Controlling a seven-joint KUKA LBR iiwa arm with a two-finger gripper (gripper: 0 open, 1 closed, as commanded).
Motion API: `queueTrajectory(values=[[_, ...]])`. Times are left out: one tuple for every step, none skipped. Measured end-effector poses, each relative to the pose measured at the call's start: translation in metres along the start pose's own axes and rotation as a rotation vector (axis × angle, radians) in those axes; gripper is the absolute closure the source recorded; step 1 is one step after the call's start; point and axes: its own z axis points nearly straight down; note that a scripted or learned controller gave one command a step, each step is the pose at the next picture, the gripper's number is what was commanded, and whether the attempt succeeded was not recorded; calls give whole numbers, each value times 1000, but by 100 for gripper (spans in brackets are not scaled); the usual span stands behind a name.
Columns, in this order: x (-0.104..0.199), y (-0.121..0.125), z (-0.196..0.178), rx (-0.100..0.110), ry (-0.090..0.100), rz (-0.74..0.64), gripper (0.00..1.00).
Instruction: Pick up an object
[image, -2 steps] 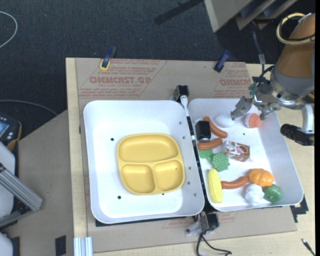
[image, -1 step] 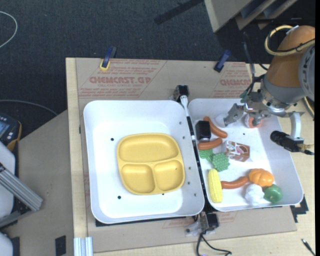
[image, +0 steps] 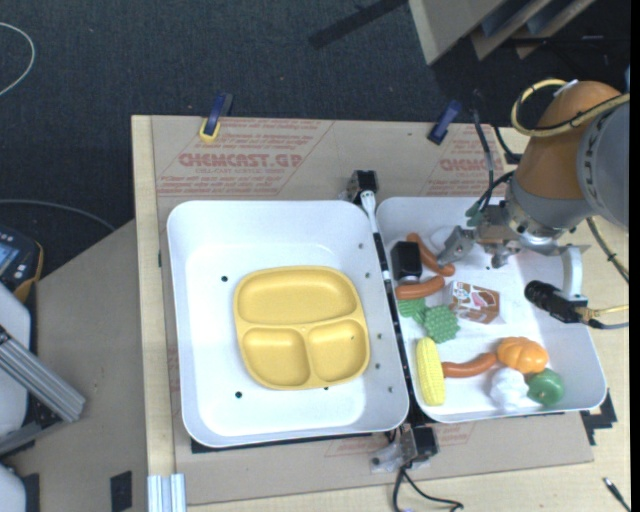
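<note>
Gripper low in right bin, near its far-left corner; finger spread cannot tell, nothing seen held; likely target orange sausage just beside it, long axis diagonal from far-left to near-right; risk: crowding, black block and second sausage near, fingers may strike neighbour or slip off.

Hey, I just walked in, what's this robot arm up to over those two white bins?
The grey and orange arm reaches in from the right and hangs over the far part of the right bin, its gripper low near a toy sausage and a black block. Nothing can be seen between its fingers. Closer to the camera lie a corn cob, a green leafy piece and an orange piece. The left bin holds a yellow divided tray.
</note>
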Motion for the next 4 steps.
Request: queueTrajectory(values=[[1,0,32,-2,-1,0,0],[0,1,19,-7,-2,0,100],[3,-4,-43,-15,-4,-1,100],[5,-10,-105,-15,-4,-1,100]])
